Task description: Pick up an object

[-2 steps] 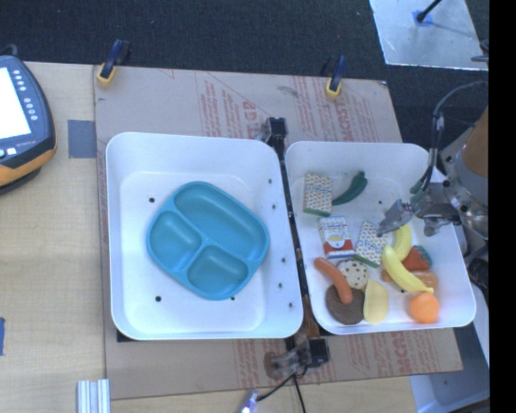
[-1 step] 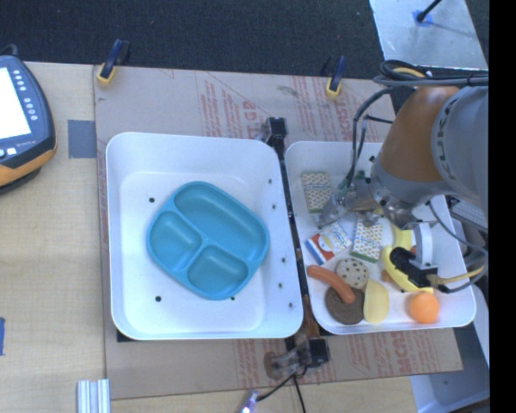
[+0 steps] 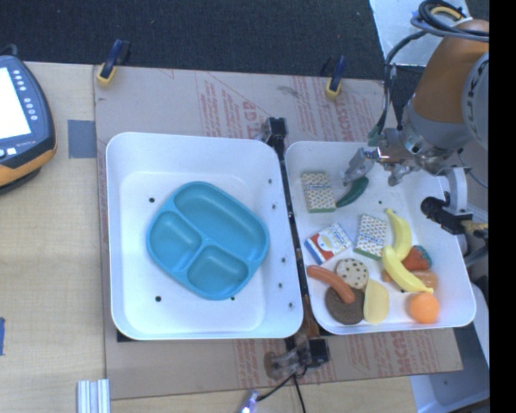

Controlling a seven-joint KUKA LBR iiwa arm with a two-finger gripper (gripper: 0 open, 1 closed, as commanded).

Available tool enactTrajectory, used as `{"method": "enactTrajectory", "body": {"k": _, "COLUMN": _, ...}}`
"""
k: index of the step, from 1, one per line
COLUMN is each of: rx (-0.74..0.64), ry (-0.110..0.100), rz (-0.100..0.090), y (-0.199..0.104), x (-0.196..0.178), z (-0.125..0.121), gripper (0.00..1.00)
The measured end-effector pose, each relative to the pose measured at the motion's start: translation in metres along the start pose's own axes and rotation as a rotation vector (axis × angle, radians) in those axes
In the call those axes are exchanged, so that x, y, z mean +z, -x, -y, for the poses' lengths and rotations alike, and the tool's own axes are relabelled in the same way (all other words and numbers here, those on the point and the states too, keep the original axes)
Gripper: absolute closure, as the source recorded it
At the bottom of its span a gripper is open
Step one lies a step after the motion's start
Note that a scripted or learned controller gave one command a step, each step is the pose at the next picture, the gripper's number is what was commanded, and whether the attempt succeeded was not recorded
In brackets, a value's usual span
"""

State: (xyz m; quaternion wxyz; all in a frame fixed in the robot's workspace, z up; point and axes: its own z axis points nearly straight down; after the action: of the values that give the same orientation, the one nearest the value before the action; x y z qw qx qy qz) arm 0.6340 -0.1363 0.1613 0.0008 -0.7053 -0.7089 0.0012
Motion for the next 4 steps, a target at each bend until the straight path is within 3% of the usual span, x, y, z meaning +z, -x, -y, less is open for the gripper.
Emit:
{"method": "enactTrajectory", "body": {"k": 1, "rx": 0.001, "ry": -0.004, "rz": 0.0, "y": 0.034, "x": 0.041, "z": 0.041, "gripper": 0.0}}
{"method": "enactTrajectory", "body": {"k": 2, "rx": 0.001, "ry": -0.002, "rz": -0.001, "y": 0.026, "x": 0.071, "z": -0.022, "gripper": 0.0}}
{"method": "enactTrajectory", "body": {"k": 3, "rx": 0.0, "ry": -0.004, "rz": 0.0, "y": 0.037, "x": 0.071, "z": 0.039, "gripper": 0.0}}
{"method": "enactTrajectory", "body": {"k": 4, "rx": 0.001, "ry": -0.002, "rz": -0.001, "y": 0.016, "x": 0.071, "z": -0.011, "gripper": 0.0}}
